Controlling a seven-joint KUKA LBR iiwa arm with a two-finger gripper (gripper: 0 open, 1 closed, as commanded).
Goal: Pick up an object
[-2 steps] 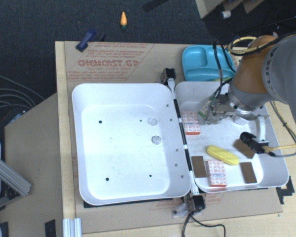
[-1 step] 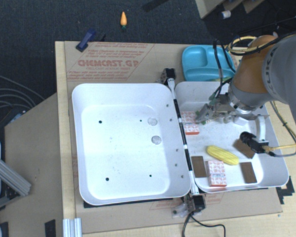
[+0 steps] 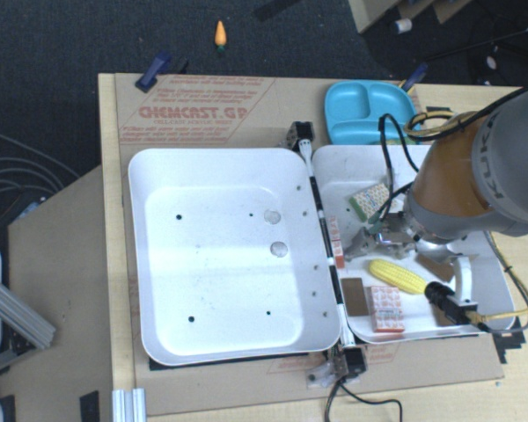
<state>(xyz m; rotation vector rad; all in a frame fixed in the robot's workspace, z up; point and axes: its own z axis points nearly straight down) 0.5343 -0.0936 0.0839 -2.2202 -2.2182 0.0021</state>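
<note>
A cardboard-topped bench (image 3: 194,104) over dark carpet bears two white bins (image 3: 220,253); a blue tray (image 3: 365,112) sits at one o'clock. The gripper (image 3: 383,236) hangs in the right bin (image 3: 352,170) above a corn cob (image 3: 398,276); jaw spread unclear.

bench (image 3: 202,112) | on it: left bin (image 3: 220,253), right bin (image 3: 334,170), blue tray (image 3: 365,112)

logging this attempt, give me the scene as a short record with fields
arm: over the right bin, reaching in from the right
gripper: low in the right bin, finger state unclear
near gripper: corn cob, patterned packet
front of right bin: brown block, red-and-white card
behind bins: blue tray
</note>
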